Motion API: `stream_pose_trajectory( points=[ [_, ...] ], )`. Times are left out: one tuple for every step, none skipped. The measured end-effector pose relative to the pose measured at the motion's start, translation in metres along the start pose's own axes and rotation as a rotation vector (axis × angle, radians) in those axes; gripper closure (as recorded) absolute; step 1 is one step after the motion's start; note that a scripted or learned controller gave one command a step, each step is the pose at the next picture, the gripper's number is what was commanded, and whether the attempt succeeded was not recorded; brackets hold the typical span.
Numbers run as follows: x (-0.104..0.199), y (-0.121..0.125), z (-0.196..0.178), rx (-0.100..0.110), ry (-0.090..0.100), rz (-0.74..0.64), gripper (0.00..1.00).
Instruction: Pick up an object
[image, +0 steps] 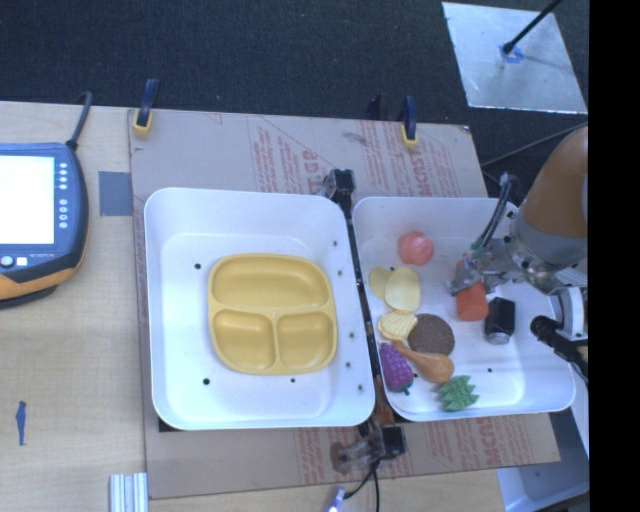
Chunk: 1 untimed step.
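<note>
orange-red piece (472, 303) lies in right bin (520, 382), right of middle, directly at gripper (466, 277) | I cannot tell how far gripper is open or whether it grips anything | I see pink ball (415, 247) and brown disc (431, 334) leftward | yellow divided tray (272, 312) in left bin (180, 300)

Nothing legible. Red print on the cardboard sheet (300, 150), upper centre, is too blurred to read; pendant screen (25, 205), far left, is plain white.
</note>
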<state>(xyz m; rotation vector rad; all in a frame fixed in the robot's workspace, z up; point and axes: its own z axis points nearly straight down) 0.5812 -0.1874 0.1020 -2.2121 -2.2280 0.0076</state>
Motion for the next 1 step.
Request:
stream_pose_trajectory(
  points=[
    [0.0718, 0.0407, -0.0506, -0.003, 0.002, 0.001, 1.0]
  ],
)
